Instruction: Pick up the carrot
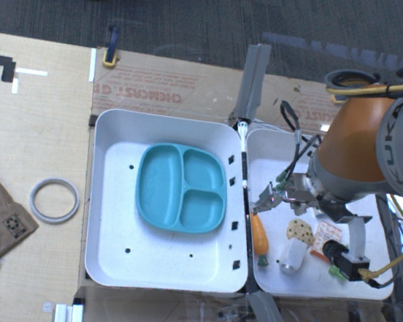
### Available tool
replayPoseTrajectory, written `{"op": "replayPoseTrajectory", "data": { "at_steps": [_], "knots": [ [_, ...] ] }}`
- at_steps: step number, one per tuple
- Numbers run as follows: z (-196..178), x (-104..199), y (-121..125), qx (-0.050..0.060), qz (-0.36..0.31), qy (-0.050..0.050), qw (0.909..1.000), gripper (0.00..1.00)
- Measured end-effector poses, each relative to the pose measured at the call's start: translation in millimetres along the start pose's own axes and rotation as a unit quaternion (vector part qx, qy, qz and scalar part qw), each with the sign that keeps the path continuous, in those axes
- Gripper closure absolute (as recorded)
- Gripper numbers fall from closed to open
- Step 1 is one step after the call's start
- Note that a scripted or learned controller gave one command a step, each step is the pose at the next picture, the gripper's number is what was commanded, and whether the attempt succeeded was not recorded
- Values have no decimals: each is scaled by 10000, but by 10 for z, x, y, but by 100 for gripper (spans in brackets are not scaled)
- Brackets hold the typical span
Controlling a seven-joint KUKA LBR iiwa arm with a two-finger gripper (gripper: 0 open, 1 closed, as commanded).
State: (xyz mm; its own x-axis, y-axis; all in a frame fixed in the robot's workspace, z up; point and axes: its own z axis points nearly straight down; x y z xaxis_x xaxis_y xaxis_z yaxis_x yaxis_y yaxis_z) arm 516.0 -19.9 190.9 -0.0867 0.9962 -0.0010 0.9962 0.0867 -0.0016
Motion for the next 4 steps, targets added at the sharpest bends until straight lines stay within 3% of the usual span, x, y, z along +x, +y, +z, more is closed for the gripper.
{"op": "replayPoseTrajectory", "data": {
  "at_steps": [1, 2, 3, 4],
  "knots": [
    [-83, -11, 6, 4, 0, -7, 10000, 100],
    [-83, -11, 6, 5, 1, -6, 10000, 0],
    [4, 32, 478, 5, -237, -3, 9997, 0],
    [-336, -18, 427, 4, 639, -6, 9980, 0]
  ]
}}
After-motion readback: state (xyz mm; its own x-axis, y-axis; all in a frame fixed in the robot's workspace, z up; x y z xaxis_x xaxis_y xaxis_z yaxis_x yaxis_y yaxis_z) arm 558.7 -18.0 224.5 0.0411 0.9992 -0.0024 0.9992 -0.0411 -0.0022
